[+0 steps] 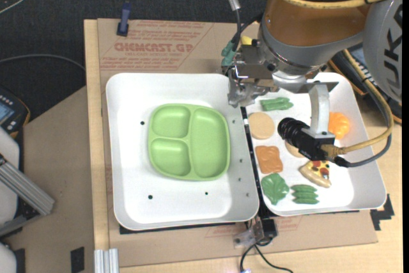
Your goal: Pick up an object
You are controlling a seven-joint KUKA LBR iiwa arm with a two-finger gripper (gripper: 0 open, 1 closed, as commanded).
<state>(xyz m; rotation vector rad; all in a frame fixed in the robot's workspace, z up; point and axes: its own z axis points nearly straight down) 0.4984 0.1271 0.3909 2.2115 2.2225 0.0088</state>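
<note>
**Tan toy biscuit (261, 125): a light, stiff pick close to the bin wall**

The tan toy biscuit lies flat in the bin on the view's right (358, 198), near its inner wall, between a green bean bundle (276, 103) on its far side and a brown waffle piece (269, 159) on its near side. I judge it to be hard plastic: light, smooth, a little slippery, not fragile. Being thin and flat, it offers only its rim, so I would close across its width from straight above; the wall beside it leaves little room on that side.

A green leaf piece (275, 187), pea pods (305, 194), a pizza slice (316, 173) and an orange piece (339, 124) share the bin, mostly apart from one another.

The tool (238, 96) hangs over the far end of the seam between the bins, near the beans; I cannot tell whether it is spread or pressed together.

The other bin (128, 201) holds a green divided plate (189, 140); both bins look glossy, white and shallow, and sit on a cardboard-covered desk (160, 41).
</note>
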